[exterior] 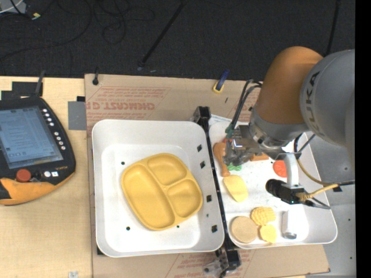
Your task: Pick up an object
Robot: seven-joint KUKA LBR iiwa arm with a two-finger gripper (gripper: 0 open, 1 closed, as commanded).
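Several toy foods lay in the right bin [324,227], and the gripper [235,155] hung low by its left edge over a green piece [234,168] beside a carrot [219,152], seemingly poised to grasp it, jaw state impossible to tell.

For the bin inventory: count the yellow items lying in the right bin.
3: a pale yellow wedge near the bin's left wall, a ridged yellow piece toward the front, and a small yellow piece just below it. The arm may hide more.
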